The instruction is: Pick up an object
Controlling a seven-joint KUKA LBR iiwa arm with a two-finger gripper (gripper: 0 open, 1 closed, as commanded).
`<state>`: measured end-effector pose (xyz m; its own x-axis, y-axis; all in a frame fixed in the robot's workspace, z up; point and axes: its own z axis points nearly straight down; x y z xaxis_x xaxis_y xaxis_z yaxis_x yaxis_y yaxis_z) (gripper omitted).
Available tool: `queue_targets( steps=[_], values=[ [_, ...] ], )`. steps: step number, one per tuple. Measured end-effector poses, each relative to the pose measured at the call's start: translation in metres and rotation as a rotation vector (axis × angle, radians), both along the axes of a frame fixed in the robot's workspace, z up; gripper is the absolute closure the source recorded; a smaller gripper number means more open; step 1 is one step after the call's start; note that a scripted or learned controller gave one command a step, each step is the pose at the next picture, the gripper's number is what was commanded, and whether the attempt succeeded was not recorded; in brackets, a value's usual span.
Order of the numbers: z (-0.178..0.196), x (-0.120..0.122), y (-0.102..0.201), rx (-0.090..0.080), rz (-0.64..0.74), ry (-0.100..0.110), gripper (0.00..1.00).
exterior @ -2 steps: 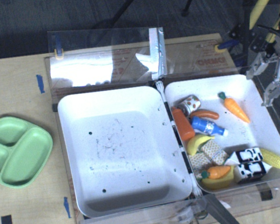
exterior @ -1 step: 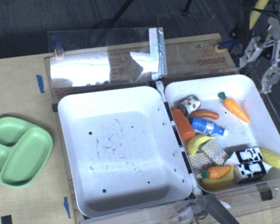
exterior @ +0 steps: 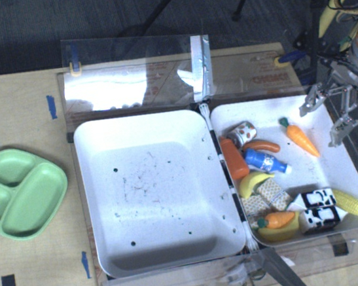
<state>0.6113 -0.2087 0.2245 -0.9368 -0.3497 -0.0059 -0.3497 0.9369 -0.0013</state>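
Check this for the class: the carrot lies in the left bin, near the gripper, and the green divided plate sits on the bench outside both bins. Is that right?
Not quite. The camera view shows the carrot in the right bin, not the left one. The rest stands: it lies near the gripper, and the green divided plate sits on the bench outside both bins.

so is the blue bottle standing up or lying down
Lying down: the blue bottle rests on its side in the right bin, white cap pointing toward the bin's lower right.
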Motion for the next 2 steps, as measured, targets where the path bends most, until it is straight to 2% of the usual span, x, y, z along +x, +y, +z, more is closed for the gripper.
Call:
queue_targets(
  steps=[1, 2],
  values=[
    [-0.064, 0.056, -0.014, -0.002, 0.205, -0.005, 0.00],
    [0.010, 0.058, -0.013, -0.002, 0.317, -0.005, 0.00]
  ],
)
